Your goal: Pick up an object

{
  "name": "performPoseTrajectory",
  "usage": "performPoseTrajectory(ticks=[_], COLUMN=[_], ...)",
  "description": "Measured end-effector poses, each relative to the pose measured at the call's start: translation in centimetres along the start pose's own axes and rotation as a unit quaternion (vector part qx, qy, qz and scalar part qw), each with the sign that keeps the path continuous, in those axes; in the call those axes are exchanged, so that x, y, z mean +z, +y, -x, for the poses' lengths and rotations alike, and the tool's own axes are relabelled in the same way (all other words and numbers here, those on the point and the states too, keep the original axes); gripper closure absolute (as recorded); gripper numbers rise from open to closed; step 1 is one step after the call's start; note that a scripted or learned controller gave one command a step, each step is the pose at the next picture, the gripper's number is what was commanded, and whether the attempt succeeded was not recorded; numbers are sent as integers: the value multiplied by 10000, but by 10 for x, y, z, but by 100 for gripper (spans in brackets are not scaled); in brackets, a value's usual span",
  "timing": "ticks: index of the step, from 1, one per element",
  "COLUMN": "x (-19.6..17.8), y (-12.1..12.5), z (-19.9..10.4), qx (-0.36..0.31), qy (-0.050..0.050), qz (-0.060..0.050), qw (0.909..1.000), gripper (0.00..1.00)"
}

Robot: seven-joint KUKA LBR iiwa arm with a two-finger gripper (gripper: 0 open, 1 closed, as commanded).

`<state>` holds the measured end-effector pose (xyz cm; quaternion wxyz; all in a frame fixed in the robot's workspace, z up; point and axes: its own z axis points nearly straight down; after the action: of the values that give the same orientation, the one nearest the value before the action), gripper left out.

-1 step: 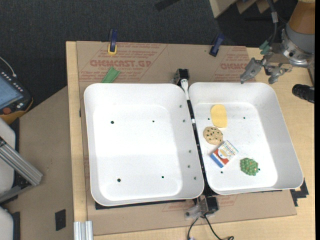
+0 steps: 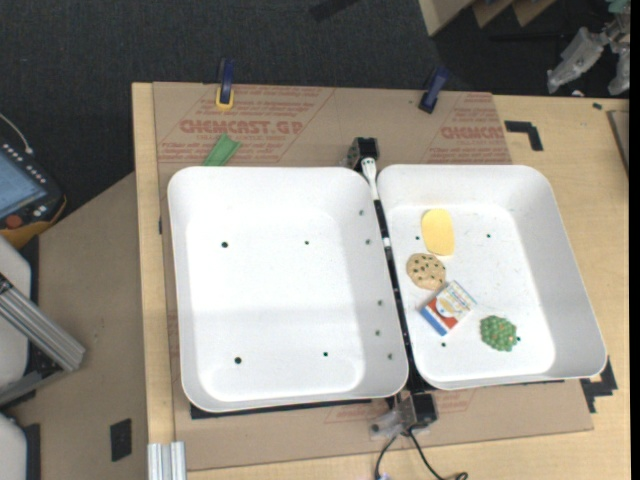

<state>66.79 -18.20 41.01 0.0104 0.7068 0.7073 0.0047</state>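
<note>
1. Four small things lie loose in the right-hand shallow white bin. We take the round brown chip-studded cookie as our landmark.
2. Just beyond the cookie, nearly touching it, lies the pale yellow oval piece. Just nearer than the cookie lies the small red, white and blue packet, set askew. Past that packet, farther from the cookie and apart from the rest, sits the green knobbly lump.
3. We judge they lie scattered so that any one can serve as the pick. The green lump, standing clear of its neighbours, looks the easiest to approach.
4. On the cookie's other side, the left-hand shallow white bin lies on the same brown cardboard-topped bench, likely as the drop place.
5. We cannot tell whether the pincer is wide or narrow. No object is lifted yet.
</note>
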Motion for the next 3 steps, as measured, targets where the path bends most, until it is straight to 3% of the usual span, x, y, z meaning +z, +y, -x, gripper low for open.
performPoseTrajectory(ticks=[1, 2, 3], x=[-100, -104, 6], y=[1, 2, -2], z=[-1, -1, 0], qx=[-9, -8, 8], qy=[13, 13, 50], qz=[-27, -67, -161], qw=[10000, 10000, 9999], gripper=[0, 100, 100])
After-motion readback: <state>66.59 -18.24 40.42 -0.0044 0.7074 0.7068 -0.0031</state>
